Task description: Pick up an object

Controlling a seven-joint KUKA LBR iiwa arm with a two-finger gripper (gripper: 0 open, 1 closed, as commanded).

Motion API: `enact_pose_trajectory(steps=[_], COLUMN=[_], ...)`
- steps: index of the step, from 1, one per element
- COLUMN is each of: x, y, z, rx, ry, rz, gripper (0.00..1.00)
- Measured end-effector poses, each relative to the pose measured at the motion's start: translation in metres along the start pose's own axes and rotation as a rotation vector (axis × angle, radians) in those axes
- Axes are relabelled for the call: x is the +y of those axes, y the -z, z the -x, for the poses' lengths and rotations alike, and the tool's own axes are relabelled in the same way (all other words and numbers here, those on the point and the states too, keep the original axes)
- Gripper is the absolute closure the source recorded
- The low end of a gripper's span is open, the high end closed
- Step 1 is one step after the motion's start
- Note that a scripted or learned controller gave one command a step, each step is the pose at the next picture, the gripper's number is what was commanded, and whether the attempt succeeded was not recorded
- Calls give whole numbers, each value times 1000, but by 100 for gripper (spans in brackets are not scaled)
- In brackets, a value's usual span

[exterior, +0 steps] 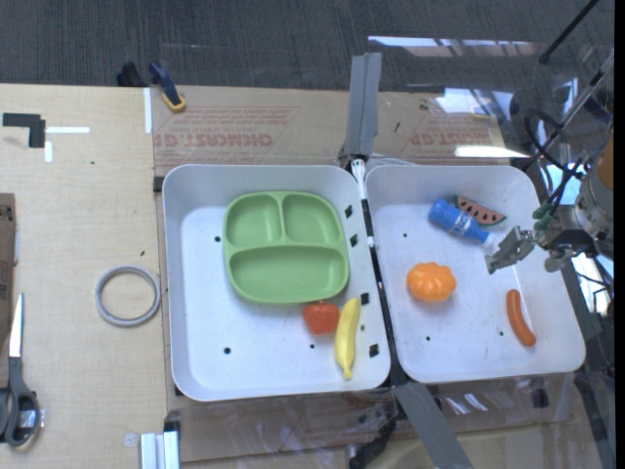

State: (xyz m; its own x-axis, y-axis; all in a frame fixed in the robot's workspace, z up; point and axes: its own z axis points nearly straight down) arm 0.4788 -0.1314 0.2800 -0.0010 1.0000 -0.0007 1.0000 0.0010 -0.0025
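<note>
In the right bin (459,355) lie an orange pumpkin-like toy (431,281), a blue bottle (457,220) with a watermelon slice (480,209) just behind it, and a red-orange sausage (520,318). My gripper (533,255) hovers over the bin's right side, above the sausage and right of the bottle. Its fingers (508,252) are spread open with nothing between them. The left bin (195,291) holds a green divided plate (286,246), a small red tomato (319,317) and a banana (346,335).
A raised divider (366,252) separates the two bins. On the bench to the left lie a grey tape ring (128,294) and scissors (15,404). A blue and yellow clamp (168,91) sits at the back left. Cables hang at the far right.
</note>
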Motion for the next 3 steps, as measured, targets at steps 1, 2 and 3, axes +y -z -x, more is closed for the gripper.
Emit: enact_pose_trajectory(steps=[1, 2, 3], x=[88, 63, 20], y=[-118, -189, -189], z=[-30, -27, -27], rx=[0, 1, 1], ry=[-101, -18, 134], rz=[-2, 0, 0], gripper=[0, 0, 0])
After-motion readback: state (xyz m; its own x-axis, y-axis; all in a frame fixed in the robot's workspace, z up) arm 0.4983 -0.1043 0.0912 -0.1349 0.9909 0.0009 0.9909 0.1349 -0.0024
